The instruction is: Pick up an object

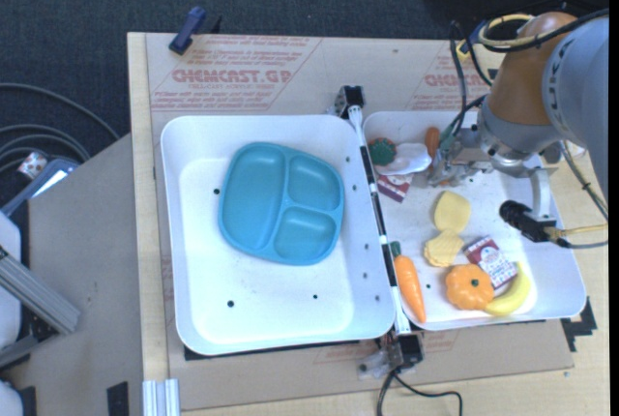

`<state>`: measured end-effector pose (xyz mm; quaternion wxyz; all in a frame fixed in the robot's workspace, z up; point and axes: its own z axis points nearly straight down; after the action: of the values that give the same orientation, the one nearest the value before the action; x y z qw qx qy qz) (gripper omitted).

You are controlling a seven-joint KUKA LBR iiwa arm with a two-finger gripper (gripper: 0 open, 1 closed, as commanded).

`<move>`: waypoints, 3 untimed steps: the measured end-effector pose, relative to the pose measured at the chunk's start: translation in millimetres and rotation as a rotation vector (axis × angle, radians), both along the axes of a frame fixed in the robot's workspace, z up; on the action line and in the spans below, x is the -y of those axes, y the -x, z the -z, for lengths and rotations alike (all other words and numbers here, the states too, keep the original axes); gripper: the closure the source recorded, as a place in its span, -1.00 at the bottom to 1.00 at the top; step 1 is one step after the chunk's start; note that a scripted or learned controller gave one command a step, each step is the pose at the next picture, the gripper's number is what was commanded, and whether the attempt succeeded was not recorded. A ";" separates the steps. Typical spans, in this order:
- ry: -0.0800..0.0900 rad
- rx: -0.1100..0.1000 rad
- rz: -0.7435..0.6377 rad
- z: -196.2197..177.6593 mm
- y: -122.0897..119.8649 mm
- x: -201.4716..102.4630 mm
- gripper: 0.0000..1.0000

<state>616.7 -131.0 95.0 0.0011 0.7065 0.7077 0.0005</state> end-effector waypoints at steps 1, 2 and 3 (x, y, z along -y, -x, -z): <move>-0.003 -0.004 0.001 -89.7 99.5 -54.6 1.00; -0.002 -0.004 0.001 -140.3 136.7 -111.7 1.00; 0.000 -0.002 0.002 -156.2 90.8 -58.9 1.00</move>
<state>525.9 -72.1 251.2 0.0004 0.7073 0.7069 0.0000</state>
